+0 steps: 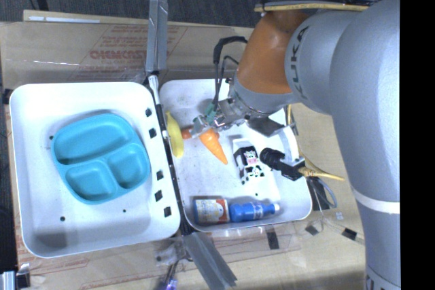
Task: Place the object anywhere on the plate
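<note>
Nearest, bottle (234,209) lying flat along right bin's (299,204) front wall, beside it toy cow (249,164). Further back, carrot (213,145) on bin floor, long axis slanted, tip toward front-right, thick end toward back-left, just under gripper (212,116). Carrot almost touching it, slightly to the front. Fingers: cannot tell if spread or pressed. Plate (100,158) well to the left, in left bin (30,214).
</note>
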